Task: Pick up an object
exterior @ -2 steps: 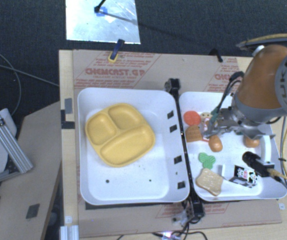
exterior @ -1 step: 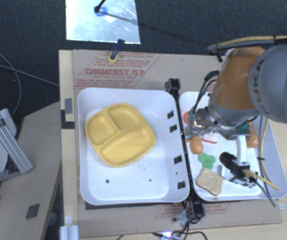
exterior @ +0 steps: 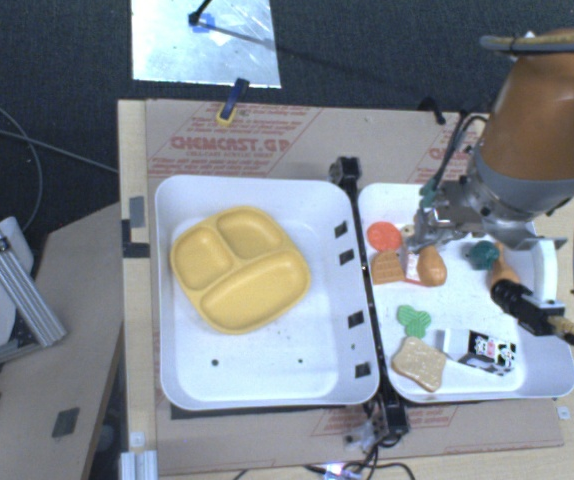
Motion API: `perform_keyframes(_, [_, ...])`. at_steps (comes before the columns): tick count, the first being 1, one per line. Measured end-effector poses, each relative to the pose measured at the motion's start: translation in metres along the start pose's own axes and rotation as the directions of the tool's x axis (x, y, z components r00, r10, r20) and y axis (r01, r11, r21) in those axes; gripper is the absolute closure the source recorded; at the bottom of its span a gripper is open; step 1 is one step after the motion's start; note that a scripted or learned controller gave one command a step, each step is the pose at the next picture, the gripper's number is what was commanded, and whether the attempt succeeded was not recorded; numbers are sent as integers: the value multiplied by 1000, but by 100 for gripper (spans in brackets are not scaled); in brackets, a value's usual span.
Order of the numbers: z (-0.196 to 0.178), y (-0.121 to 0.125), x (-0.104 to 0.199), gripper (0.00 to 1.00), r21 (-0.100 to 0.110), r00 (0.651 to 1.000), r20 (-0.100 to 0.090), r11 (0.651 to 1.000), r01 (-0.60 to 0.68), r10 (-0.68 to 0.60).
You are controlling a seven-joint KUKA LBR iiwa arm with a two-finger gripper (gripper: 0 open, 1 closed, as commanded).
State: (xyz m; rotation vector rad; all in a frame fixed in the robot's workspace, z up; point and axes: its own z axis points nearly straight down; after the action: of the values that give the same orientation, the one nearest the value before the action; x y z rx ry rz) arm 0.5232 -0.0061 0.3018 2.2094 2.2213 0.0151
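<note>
Gripper [exterior: 429,236] low in right bin [exterior: 557,368], touching orange-brown food piece [exterior: 431,266] at 6 o'clock; grip state unclear, cannot tell.

The claw [exterior: 429,236] hangs over the right bin [exterior: 547,368], just above an orange-brown toy [exterior: 431,266].

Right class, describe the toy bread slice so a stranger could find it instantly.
Start at the right white bin. Look to its near left corner, below the green piece. The bread slice lies there: tan, speckled, squarish, the palest food item.
</note>
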Motion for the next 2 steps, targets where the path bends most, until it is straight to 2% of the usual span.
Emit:
perform_keyframes(1, [88, -2, 44, 100, 20, 1000, -1, 1000, 3, -3])
perform_keyframes(2, [40, -37, 47, 100, 8, 1000, -1, 1000, 0, 0])
